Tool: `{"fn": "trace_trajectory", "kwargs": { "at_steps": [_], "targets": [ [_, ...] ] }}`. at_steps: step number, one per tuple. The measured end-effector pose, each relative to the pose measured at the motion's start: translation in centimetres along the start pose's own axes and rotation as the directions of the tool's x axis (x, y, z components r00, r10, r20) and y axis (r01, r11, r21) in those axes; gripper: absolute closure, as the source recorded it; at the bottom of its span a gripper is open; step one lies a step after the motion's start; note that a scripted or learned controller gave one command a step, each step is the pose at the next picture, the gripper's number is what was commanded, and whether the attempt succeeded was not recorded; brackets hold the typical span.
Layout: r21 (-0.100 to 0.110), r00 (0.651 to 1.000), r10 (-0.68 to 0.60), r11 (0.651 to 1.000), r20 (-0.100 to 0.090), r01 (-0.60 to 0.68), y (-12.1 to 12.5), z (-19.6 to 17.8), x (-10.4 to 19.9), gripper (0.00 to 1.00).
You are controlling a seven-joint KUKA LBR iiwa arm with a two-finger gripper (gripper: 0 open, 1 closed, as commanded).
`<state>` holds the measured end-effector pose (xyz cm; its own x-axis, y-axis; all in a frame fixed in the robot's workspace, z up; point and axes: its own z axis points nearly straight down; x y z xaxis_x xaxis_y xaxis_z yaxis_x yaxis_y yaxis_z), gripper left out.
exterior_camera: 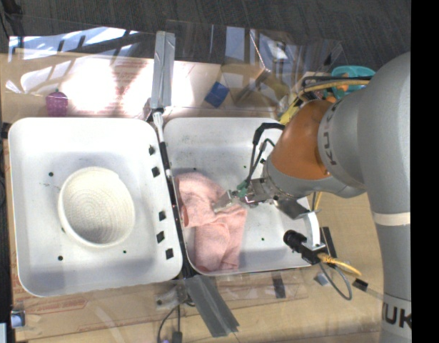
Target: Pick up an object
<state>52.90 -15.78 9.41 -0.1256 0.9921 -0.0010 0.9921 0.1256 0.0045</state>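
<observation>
On the far left of the tabletop (pixel 33 77), a small purple cube (pixel 56 104) sits behind the left bin (pixel 33 263). Inside that bin lies a round white ribbed bowl (pixel 96 204), a little left of the bin's middle. A row of black clips runs down the divider where the two bins meet. In the right bin (pixel 205 131), a crumpled pink cloth (pixel 208 224) lies against the left wall, stretching from mid-bin toward the near edge. Behind this bin a small blue block (pixel 218 93) rests on the tabletop. The hand (pixel 230 204) is low over the cloth's upper right part, its metal tip touching the fabric; whether its fingers are parted or closed on the cloth I cannot tell. The arm (pixel 347 148), grey with an orange band, comes in from the right.
</observation>
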Motion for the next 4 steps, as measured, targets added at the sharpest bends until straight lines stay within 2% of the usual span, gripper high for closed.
{"fn": "trace_trajectory", "kwargs": {
  "at_steps": [1, 2, 3, 4],
  "targets": [
    [0.001, 1.000, 0.010, 1.000, 0.000, -0.010, 3.6, 0.0, 0.5, 0.00],
    [0.004, 1.000, -0.024, 1.000, -0.001, 0.024, 3.9, 0.1, 2.6, 0.00],
    [0.002, 0.993, -0.118, 0.993, -0.001, 0.118, -0.5, 0.0, 2.0, 0.00],
    [0.000, 0.992, -0.124, 0.992, -0.002, 0.124, -0.3, -1.0, 2.1, 1.00]
  ]
}}
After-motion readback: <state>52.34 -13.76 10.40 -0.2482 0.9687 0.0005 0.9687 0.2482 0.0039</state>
